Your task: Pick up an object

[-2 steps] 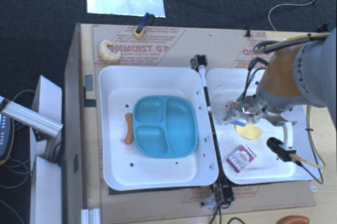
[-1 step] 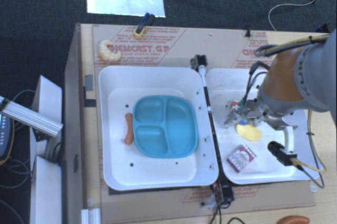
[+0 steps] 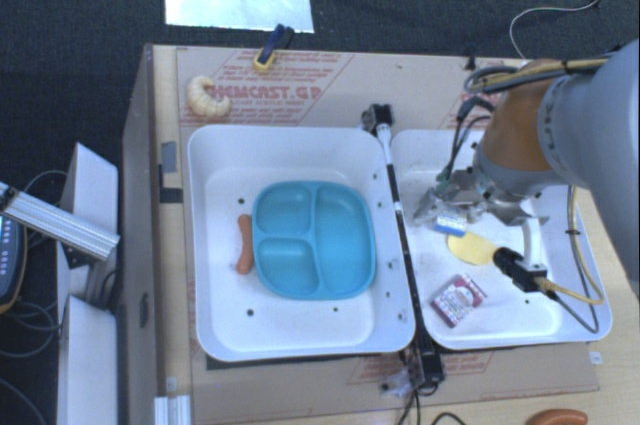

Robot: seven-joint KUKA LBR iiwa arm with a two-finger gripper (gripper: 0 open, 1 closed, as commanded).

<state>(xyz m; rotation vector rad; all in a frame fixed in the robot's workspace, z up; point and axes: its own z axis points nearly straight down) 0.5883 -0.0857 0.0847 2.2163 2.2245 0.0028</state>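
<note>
The grey arm (image 3: 560, 128) with its orange band reaches in from the right and hangs over the right-hand bin (image 3: 575, 313), its gripper (image 3: 447, 205) low over the bin's left part, just right of the divider between the two bins. Whether the fingers are apart or together cannot be told, since the wrist body covers them from above. Just under and right of the gripper lies a small blue-and-white item (image 3: 452, 224), touching or nearly touching a flat yellow object (image 3: 473, 248) beside it. Nearer in the same bin lies a small red-and-white packet (image 3: 458, 299), apart from the yellow object. Nothing is seen between the fingers. The left-hand bin (image 3: 215, 313) holds a blue divided plate (image 3: 313, 239) in its middle, with an orange sausage-shaped piece (image 3: 243, 244) just left of the plate. On the bench beyond the bins lie a cream ridged item (image 3: 208, 97) and a blue-and-yellow tool (image 3: 271, 48).
</note>
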